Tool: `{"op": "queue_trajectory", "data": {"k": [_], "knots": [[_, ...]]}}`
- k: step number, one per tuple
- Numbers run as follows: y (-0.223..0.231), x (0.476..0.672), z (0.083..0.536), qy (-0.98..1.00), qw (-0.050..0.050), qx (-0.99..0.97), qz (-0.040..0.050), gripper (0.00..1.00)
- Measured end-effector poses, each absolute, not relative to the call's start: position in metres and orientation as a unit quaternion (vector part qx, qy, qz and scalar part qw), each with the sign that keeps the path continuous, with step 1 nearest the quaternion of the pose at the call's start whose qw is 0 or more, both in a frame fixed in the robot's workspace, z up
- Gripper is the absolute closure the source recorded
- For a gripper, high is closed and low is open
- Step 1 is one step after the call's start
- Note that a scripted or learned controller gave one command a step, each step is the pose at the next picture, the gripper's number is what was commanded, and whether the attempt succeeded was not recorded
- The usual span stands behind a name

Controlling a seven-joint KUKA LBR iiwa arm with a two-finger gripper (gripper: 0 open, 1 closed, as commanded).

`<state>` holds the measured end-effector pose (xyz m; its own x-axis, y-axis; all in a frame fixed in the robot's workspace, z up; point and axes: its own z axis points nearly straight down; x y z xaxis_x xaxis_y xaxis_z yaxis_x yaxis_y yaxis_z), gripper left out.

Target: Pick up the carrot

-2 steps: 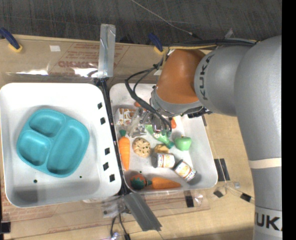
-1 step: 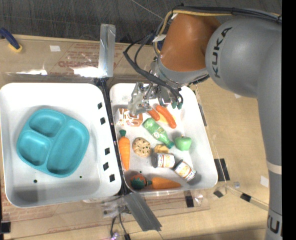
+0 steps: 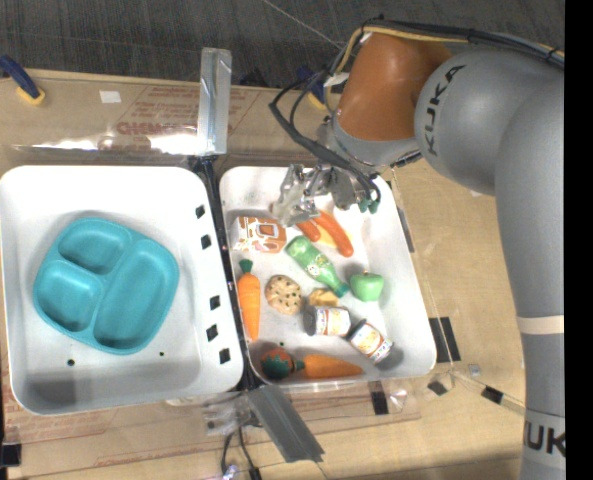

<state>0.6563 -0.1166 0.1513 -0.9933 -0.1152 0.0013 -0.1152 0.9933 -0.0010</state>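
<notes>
The gripper (image 3: 298, 200) hung low over the far end of the right bin (image 3: 404, 268), its metal fingers pointing down toward the bin floor; whether they stood apart or together could not be told from the camera view, and nothing could be seen between them. Just on the near side of the gripper lay a small white carton with an orange picture (image 3: 259, 234), and just to the right of the gripper lay an orange-red pepper-like toy (image 3: 328, 232), close to the tips but with contact not clear.

Taking the gripper as the mark, the rest of the right bin spread out toward the camera. A green bottle (image 3: 314, 261) lay tilted just beyond the red toy, and a green apple-like piece (image 3: 368, 286) sat further on, toward the bin's right wall. A chocolate-chip cookie (image 3: 283, 294) lay near the bin's middle, with a small yellow-brown piece (image 3: 325, 296) beside it. Two small jars, one dark-lidded (image 3: 327, 320) and one lying on its side (image 3: 370, 340), lay nearer still.

The carrot (image 3: 249, 303), orange with a green top, lay well apart from the gripper, along the bin's left wall, lengthwise and flat on the floor. A second, larger carrot-shaped toy (image 3: 311, 366) lay across the near end of the bin, farthest from the gripper.

Left of the gripper, across the divider, the left bin (image 3: 26, 198) held a teal divided plate (image 3: 104, 284).
</notes>
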Motion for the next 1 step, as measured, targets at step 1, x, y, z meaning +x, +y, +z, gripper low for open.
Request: {"op": "queue_trajectory", "data": {"k": [1], "knots": [[-0.1297, 0.6579, 0.1564, -0.998, -0.002, 0.057, 0.0007, 1.0]]}}
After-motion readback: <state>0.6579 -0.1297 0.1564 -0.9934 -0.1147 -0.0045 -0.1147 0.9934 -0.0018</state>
